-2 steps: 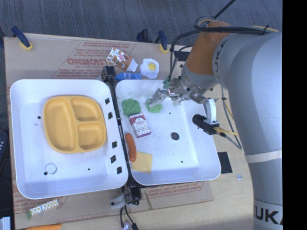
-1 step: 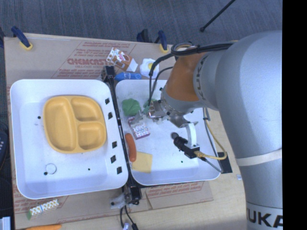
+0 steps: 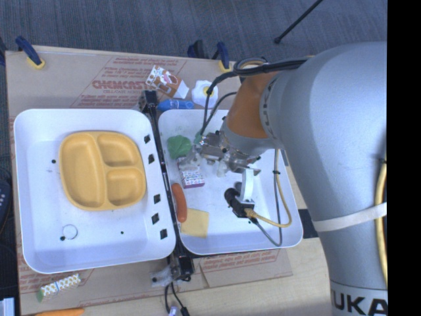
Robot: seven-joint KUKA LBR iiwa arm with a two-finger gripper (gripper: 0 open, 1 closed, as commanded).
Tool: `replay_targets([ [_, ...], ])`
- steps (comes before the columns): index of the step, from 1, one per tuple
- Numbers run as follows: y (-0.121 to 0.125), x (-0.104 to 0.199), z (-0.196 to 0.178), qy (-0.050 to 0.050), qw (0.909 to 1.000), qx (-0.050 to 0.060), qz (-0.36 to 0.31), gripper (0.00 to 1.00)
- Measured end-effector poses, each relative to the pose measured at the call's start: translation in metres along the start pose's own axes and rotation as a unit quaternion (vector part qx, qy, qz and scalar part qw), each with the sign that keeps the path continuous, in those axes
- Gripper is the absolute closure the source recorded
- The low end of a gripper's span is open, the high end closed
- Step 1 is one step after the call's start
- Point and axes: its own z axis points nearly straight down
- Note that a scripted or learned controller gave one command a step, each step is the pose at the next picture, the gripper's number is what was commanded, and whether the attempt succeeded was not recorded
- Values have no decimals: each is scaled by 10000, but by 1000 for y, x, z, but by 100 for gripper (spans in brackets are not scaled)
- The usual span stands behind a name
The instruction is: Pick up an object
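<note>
Over right bin (image 3: pixel 279 232), gripper (image 3: pixel 195 155) hangs near green lump (image 3: pixel 177 145) and small patterned box (image 3: pixel 192 178) (fingers' state: cannot tell). Yellow tray (image 3: pixel 102 170) sits in left bin (image 3: pixel 33 242).

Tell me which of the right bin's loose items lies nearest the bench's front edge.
The pale yellow slice, at the right bin's front; the orange sausage, patterned box and green piece lie farther back.

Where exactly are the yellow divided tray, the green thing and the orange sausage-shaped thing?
yellow divided tray (image 3: pixel 102 170): camera view, central ridge.
green thing (image 3: pixel 178 145): camera view, its middle.
orange sausage-shaped thing (image 3: pixel 179 203): camera view, mid-length.
</note>
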Motion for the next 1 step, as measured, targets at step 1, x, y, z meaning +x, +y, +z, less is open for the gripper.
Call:
replay_targets([
  [1, 1, 0, -11, 4, 10000, -11, -12, 100],
])
